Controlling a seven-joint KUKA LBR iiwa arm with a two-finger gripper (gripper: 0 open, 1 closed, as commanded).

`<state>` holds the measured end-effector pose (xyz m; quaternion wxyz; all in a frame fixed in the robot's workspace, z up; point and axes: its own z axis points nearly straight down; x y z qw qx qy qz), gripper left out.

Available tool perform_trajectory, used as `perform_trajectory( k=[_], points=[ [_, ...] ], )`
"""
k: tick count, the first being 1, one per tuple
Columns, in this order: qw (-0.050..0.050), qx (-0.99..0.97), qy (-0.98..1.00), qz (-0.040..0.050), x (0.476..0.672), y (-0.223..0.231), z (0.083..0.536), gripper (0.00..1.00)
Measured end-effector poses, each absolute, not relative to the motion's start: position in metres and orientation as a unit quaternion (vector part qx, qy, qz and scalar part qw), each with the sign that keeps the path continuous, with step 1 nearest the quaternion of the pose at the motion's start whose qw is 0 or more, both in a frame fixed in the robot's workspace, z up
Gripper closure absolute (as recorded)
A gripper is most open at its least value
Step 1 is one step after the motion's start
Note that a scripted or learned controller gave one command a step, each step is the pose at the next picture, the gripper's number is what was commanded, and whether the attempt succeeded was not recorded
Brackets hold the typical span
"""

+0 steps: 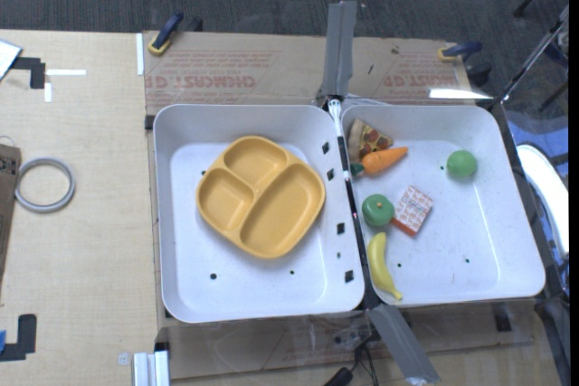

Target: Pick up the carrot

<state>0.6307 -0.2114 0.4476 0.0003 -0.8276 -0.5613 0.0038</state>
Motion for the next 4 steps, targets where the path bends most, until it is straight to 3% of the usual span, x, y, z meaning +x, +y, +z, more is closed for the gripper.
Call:
perform_trajectory(
  k=[1, 2, 3, 4],
  points=[
    [0.0, -0.826, -0.563, 0.0055, 0.632, -0.21, 0.455, 1.0],
    [0.001, -0.827, -0.563, 0.0056, 0.632, -0.211, 0.455, 0.0],
    [0.0, -0.825, -0.565, 0.0073, 0.633, -0.209, 0.463, 1.0],
    [0.001, -0.82, -0.573, 0.0015, 0.641, -0.2, 0.375, 1.0]
  ],
)
